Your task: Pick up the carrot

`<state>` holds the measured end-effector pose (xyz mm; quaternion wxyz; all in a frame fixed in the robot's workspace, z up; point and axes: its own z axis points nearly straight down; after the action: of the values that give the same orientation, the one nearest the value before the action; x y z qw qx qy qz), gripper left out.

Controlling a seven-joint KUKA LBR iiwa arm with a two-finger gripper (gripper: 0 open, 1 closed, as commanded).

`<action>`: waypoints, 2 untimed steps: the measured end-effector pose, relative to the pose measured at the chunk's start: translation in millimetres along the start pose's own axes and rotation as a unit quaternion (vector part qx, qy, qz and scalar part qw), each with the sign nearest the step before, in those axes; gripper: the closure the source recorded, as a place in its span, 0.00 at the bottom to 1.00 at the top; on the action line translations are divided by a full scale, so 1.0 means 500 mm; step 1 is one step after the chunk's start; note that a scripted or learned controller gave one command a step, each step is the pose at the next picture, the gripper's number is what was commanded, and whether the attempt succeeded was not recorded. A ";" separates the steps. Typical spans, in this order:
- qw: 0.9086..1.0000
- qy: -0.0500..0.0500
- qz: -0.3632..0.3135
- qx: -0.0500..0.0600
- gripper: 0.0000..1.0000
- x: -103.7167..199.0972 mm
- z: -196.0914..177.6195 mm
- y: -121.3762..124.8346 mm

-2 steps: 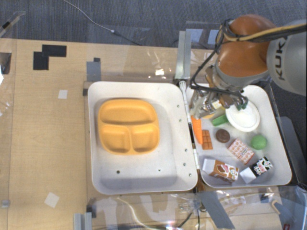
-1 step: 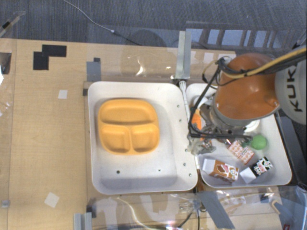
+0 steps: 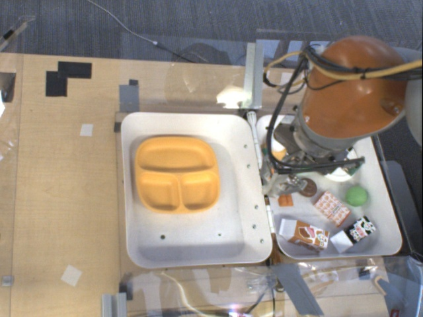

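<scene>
The left bin (image 3: pixel 192 190) holds one thing: a yellow-orange divided tray (image 3: pixel 176 174) with three compartments, lying flat toward the bin's 10 o'clock part, with bare white floor around it, most of it toward 6 o'clock.

The right bin (image 3: pixel 390 236) is crowded. The arm (image 3: pixel 353 91) comes down over its 12 o'clock half, and the gripper (image 3: pixel 291 177) hangs low near the bin's 9 o'clock wall; whether its fingers are spread or closed I cannot tell, as the wrist hides them. The carrot (image 3: pixel 285 200), a small orange piece, lies just below the gripper, by the wall shared with the left bin. Just beside it toward 3 o'clock is a dark brown round piece (image 3: pixel 307 188). Further toward 3 o'clock sit a pink patterned packet (image 3: pixel 332 208) and a green ball (image 3: pixel 357 195). Along the 6 o'clock edge lie a brown carton (image 3: pixel 309 235) and a black-and-white carton (image 3: pixel 361 229).

Both bins rest on a light wooden bench (image 3: pixel 59 197) marked with black tape shapes (image 3: pixel 66 76) at 11 o'clock. Dark grey carpet (image 3: pixel 132 12) runs beyond the bench at 12 o'clock, crossed by a thin cable (image 3: pixel 99 8).
</scene>
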<state>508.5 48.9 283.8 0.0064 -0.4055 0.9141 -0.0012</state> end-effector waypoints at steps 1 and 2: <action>0.999 0.001 -0.039 -0.003 1.00 -0.139 0.049 0.122; 1.000 0.000 -0.019 -0.002 1.00 -0.237 0.039 0.080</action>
<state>558.6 163.7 265.3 0.0050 -0.4226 0.9063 0.0007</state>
